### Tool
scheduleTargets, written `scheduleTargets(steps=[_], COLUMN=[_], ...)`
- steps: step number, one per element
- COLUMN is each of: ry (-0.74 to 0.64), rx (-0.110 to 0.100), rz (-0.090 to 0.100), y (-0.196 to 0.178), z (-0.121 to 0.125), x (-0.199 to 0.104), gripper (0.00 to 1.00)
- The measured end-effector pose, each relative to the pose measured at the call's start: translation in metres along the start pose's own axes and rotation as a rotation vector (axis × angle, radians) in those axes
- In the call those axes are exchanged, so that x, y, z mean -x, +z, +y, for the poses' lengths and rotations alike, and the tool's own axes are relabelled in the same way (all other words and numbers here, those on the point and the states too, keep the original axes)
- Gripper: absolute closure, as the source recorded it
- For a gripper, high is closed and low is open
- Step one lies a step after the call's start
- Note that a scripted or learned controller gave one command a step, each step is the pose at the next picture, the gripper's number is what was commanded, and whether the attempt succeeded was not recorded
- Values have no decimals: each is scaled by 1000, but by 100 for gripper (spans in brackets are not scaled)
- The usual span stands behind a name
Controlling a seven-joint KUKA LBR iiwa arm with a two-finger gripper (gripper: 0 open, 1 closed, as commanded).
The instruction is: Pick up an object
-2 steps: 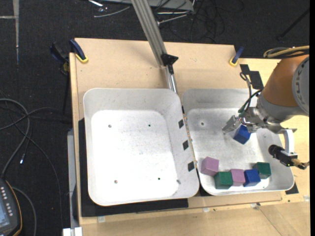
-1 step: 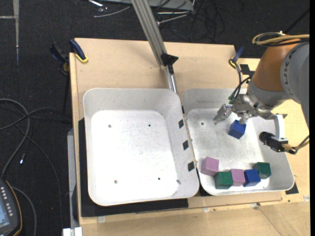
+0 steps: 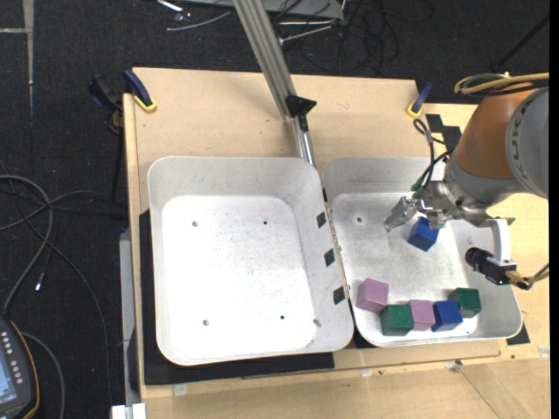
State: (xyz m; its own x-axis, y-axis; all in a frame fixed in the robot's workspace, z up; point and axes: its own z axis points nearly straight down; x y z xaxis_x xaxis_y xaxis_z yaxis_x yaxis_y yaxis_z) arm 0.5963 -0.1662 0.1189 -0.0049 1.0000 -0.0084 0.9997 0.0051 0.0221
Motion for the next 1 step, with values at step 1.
scheduleTargets(steps=[1], ry=[2], rx=[6], rz=[-4], y=[3], z=[-16], x=[-1], gripper=[0])
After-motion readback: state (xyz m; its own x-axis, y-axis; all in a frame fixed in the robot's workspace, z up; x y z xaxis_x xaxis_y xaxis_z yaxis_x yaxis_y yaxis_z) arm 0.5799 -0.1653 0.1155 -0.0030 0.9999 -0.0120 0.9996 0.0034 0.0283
